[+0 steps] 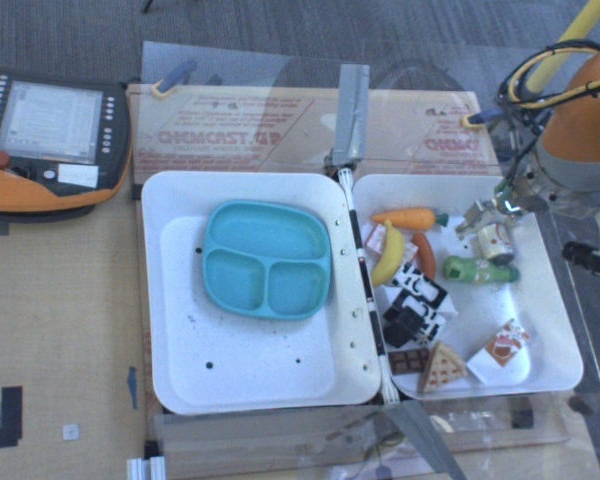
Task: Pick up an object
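Observation:
My gripper (488,216) hangs over the back right part of the right bin (555,313), below the arm's orange band. A small cream can (494,241) sits directly under it, close enough that I cannot tell whether they touch. Just in front of the can lies a green bottle (478,269). Further left are a carrot (408,218), a banana (388,253) and a red sausage (424,256). Near the front lie a black-and-white box (415,303), a chocolate bar (407,360), a pizza slice (442,368) and a white packet with a red label (505,348).
The left bin (170,298) holds a teal divided plate (267,259). A grey post (351,118) stands behind the ridge between the bins. A teach pendant (50,143) lies on the bench at far left. Cables (540,73) loop above the arm.

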Available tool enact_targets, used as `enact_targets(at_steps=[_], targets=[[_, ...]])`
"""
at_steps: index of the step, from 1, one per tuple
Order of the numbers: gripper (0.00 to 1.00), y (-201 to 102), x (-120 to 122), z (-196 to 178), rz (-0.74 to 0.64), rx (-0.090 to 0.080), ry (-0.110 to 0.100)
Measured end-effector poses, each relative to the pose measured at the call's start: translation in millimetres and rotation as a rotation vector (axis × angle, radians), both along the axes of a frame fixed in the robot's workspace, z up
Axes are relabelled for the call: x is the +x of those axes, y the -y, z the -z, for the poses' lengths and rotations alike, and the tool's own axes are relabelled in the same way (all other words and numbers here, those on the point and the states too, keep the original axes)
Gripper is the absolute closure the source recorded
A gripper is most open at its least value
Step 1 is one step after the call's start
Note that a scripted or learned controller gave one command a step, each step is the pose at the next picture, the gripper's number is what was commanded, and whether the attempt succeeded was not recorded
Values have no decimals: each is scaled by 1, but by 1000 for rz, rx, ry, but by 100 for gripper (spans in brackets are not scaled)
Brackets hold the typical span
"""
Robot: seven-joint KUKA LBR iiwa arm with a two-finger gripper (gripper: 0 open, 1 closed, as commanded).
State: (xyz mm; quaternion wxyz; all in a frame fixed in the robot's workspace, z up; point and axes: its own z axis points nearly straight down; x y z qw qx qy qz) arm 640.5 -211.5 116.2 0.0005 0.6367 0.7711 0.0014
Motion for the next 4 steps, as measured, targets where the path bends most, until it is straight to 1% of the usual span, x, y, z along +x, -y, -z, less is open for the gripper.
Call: enact_targets(at_steps=[1,2,3,4], targets=[[0,-5,-6,31,-47,9,1],[0,-56,-22,31,226,1,-1],[0,-73,18,34,381,-11,-49],[0,-76,-4,31,368,-2,-2]])
